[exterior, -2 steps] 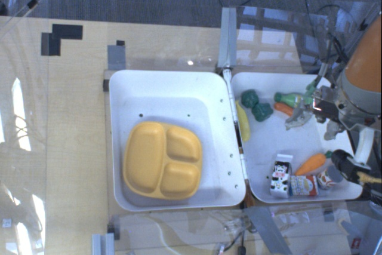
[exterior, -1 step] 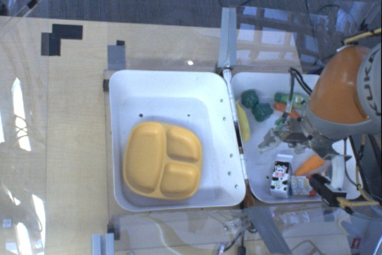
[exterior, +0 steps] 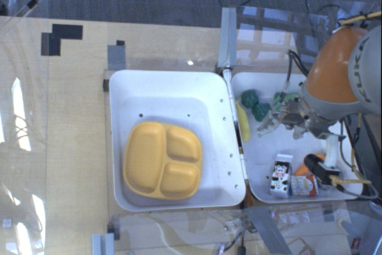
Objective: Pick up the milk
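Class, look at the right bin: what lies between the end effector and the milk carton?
In the camera view, bare white bin floor separates the end effector from the milk carton. Green items sit off to the side.

A glossy yellow plastic tray (exterior: 162, 159) lies in a smooth white plastic bin (exterior: 128, 92) on matt pale wood bench (exterior: 59, 146).

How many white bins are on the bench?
2. The left bin holds a yellow tray; the right bin holds the milk, below the gripper.
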Controlling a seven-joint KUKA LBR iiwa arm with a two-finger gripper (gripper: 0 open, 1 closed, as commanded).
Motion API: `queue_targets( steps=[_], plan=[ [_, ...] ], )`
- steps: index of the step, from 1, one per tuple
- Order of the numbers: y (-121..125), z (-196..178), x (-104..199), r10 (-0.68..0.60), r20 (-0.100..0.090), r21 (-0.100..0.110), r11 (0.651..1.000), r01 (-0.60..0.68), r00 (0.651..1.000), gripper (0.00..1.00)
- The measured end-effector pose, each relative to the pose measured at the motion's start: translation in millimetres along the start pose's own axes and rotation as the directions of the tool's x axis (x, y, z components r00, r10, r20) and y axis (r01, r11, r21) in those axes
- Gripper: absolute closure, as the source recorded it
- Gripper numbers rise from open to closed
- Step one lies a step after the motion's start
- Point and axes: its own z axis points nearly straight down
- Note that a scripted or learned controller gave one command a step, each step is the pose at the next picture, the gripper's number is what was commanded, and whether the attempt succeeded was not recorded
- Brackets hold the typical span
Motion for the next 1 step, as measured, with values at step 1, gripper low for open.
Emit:
queue_targets(
  steps=[1],
  plan=[
    [-34.1,95.6,-29.7,0.121,-0.002,-0.008,0.993,-0.121,0.993,0.00]
  ],
)
